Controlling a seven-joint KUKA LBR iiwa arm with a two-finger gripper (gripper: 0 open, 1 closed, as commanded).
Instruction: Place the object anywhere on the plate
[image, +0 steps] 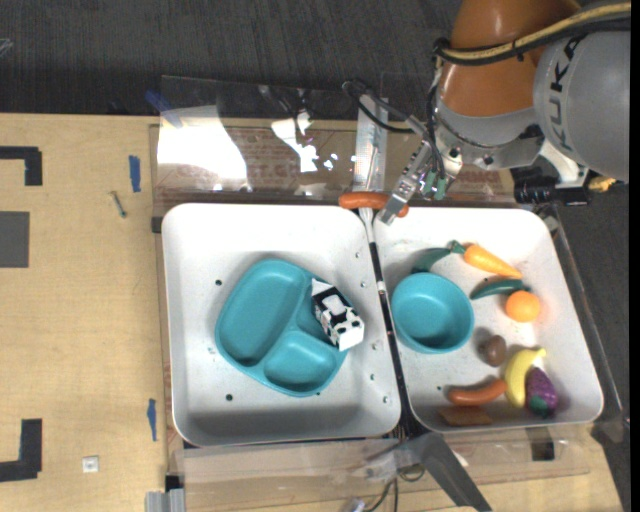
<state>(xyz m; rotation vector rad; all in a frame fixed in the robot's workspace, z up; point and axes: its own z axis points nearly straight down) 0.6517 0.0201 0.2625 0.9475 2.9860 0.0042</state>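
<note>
Arm in from the right, gripper poised over the back rim where the two bins meet; something orange lies just beside its tip, but whether it is held or what it is, cannot tell, nor how the tool is set. Left bin: teal divided plate, and a black-and-white block sitting on the plate's right rim, tilted, partly over the edge toward the bin floor. That block reads as the task's object, so placement looks done or nearly so. Right bin: teal bowl, carrot, orange, banana, purple eggplant, sausage, brown lump. Risks, as judged: block is perched on the rim and could tip off if the bin is jolted or the arm sweeps low over it; any further descent here meets the bin divider, not the plate
</note>
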